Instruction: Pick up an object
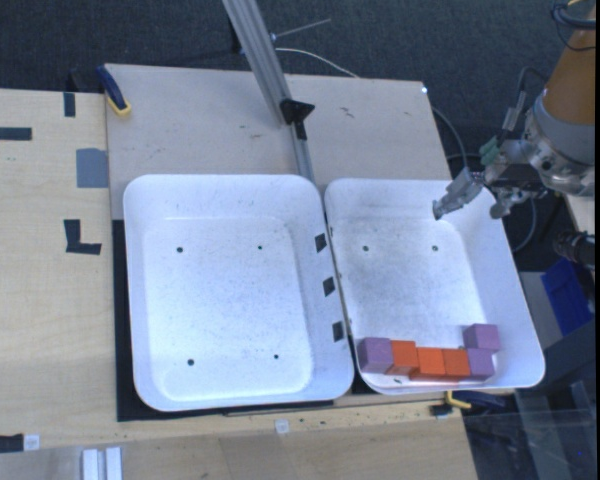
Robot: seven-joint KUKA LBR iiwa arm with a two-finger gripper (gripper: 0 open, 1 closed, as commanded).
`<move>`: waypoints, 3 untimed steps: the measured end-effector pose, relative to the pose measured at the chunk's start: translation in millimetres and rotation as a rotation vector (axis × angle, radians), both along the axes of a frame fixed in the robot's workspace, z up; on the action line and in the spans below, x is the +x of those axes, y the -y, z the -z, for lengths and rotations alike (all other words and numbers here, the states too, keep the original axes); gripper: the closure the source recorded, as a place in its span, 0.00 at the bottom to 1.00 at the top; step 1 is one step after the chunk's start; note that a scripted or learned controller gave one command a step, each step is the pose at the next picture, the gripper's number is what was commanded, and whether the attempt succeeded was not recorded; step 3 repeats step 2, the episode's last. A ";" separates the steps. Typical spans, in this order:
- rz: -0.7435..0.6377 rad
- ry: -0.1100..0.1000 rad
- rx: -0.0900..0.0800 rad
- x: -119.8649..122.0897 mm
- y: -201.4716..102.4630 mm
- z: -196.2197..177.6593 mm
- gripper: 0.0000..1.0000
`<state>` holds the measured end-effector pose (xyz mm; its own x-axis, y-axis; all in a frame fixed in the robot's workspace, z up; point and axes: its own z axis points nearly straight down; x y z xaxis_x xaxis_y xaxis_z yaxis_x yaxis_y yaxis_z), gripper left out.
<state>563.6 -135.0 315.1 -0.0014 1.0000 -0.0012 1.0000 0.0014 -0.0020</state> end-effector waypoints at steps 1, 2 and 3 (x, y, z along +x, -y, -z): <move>-0.001 0.000 -0.001 0.0 0.3 -10.6 1.00; 0.002 -0.004 0.000 45.7 25.1 56.6 1.00; 0.002 -0.004 0.000 45.7 25.1 56.6 1.00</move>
